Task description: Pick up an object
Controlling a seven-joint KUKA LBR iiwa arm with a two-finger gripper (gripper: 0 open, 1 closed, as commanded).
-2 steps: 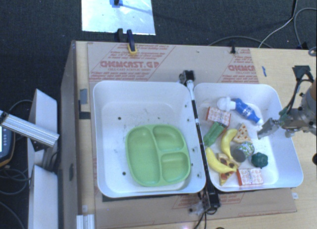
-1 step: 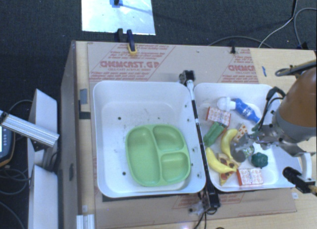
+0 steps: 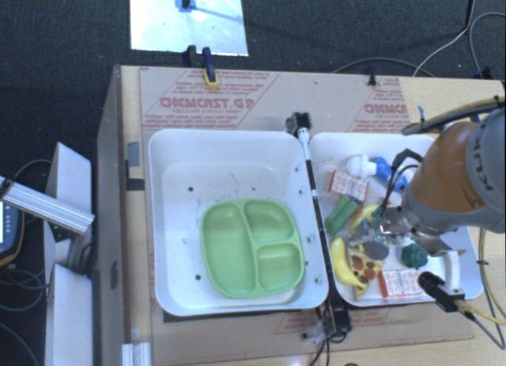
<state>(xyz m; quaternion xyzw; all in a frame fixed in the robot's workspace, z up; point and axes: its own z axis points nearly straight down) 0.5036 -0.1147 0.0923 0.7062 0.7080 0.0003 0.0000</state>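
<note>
A robot arm [image 3: 455, 175] reaches from the right over the crowded right bin [image 3: 474, 281], its pincer [image 3: 379, 230], grip state impossible to tell, above a banana [image 3: 341, 258], while the left bin [image 3: 170, 167] on the table [image 3: 237, 99] holds a green divided tray [image 3: 251, 247] with bare floor around it.

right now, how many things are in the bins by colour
green: 3, the tray, a long piece and a dark round piece
yellow: 1, the banana
white with red print: 2 packets
white and blue: 1 bottle
pizza slice: 1
total: 8

Bright even overhead light, slightly soft.
</note>
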